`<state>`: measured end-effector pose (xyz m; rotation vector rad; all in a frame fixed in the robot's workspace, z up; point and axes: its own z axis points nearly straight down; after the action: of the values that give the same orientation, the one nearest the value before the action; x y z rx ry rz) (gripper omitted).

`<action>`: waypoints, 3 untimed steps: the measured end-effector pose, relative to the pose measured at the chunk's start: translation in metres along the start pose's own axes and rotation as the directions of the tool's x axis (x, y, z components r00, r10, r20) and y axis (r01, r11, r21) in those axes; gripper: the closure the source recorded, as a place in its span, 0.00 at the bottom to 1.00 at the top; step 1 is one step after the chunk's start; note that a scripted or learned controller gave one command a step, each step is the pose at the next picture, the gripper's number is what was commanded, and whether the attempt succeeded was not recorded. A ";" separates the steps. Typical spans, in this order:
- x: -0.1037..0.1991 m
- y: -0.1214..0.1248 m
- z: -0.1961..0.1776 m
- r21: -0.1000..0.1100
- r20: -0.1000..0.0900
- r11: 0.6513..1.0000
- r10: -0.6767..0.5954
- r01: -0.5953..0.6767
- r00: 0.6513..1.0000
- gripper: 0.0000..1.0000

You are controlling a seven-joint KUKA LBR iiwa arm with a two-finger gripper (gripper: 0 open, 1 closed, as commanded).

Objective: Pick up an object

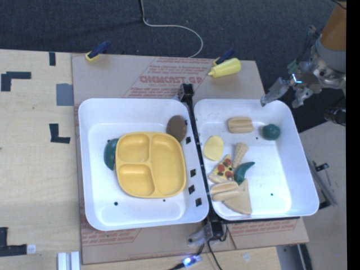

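The right bin holds several toy foods: a tan hot dog bun, a green ball, a pale yellow round slice, an ice cream cone, a pizza slice, a dark teal curved piece and tan bread pieces. My gripper hangs above the bin's far right corner, up and to the right of the green ball. Its fingers are spread and nothing sits between them.
The left bin holds a yellow divided plate, a brown oval at its far side and a teal object half hidden at its left. A yellow clamp and a blue-yellow clamp sit on the cardboard behind the bins.
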<state>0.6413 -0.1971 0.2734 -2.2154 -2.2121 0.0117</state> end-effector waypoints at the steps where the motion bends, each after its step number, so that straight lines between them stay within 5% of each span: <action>1: 0.000 0.002 -0.007 -0.012 0.003 1.000 -0.003 0.003 1.000 0.00; 3: -0.010 -0.001 0.112 -0.007 0.002 1.000 -0.003 0.003 1.000 0.00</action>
<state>0.6394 -0.2069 0.1619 -2.2162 -2.2205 0.0069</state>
